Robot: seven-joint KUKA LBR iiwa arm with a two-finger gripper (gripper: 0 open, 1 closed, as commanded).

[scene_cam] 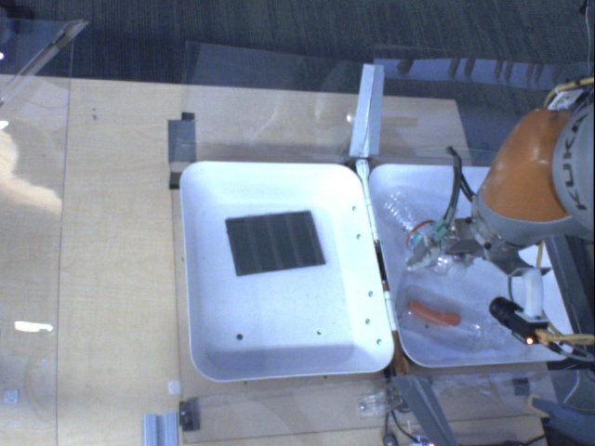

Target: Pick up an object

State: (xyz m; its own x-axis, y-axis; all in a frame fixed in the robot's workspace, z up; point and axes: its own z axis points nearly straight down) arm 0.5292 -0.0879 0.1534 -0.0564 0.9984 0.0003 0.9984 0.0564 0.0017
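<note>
Orange-red pen-like object point(433, 316) lying low in the right bin point(420, 353), gripper point(437, 247) just above it over clear plastic point(402, 210), grip unclear, dark ribbed mat point(275, 242) in the left bin point(279, 356).

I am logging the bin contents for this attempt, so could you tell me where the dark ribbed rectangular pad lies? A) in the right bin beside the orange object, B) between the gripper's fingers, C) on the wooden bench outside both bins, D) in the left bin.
D: the dark ribbed pad lies flat on the floor of the left bin, well apart from the gripper working over the right bin.
</note>
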